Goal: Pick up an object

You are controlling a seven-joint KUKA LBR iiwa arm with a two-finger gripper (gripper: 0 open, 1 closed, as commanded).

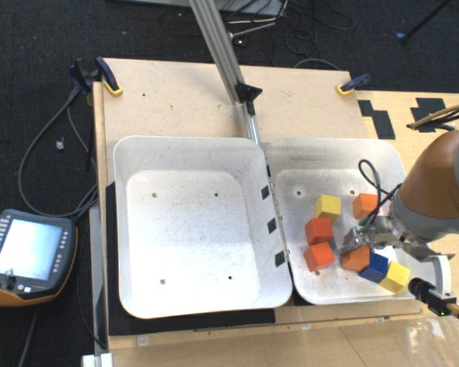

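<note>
Pale wooden bench carries two shallow white plastic bins. Near the right bin's front edge, the metal gripper hangs over an orange cube among other coloured blocks; whether it is closed cannot be told.

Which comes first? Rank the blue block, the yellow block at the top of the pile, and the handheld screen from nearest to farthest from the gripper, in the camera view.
1. Blue block: in the right bin, just below and right of the gripper.
2. Yellow block: same bin, up and left of the gripper.
3. Handheld screen: off the bench, far left.
</note>
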